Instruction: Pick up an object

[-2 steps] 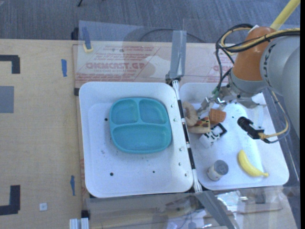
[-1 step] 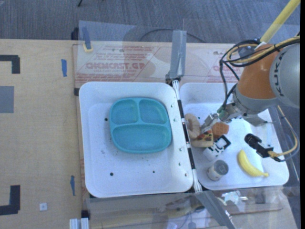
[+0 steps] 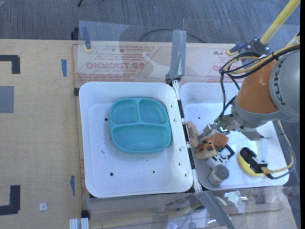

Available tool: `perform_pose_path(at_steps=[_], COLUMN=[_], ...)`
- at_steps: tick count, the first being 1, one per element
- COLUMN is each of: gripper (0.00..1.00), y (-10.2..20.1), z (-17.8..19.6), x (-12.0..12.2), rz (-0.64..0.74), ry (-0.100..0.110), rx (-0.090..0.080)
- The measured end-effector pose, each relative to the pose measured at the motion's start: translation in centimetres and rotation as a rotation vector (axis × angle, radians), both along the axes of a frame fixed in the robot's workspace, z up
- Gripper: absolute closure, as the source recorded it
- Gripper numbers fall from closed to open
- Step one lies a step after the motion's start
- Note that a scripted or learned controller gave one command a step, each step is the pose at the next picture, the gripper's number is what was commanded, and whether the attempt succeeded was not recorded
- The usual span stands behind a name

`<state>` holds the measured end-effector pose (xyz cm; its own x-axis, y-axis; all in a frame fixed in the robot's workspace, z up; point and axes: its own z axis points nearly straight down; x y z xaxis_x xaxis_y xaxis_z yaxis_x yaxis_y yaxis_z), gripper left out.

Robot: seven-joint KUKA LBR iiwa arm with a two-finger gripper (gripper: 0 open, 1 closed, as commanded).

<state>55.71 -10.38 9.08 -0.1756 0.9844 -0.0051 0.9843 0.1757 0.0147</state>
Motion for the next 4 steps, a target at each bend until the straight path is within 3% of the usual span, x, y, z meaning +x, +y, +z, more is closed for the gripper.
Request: perform_pose_path(at_steps=[1, 2, 3, 4], gripper=[1.00, 0.00, 0.00, 1.00], y=[-0.3, -0.3, -0.6, -1.0], z=[1.1, 1.1, 0.0, 1.1], x=[0.1, 0.1, -5.2, -5.0], rz=[-0.004, -0.004, -0.005, -0.009], ry=[-0.006, -0.006, -0.001, -0.010], rx=[-0.005, -0.005, 0.000, -0.007])
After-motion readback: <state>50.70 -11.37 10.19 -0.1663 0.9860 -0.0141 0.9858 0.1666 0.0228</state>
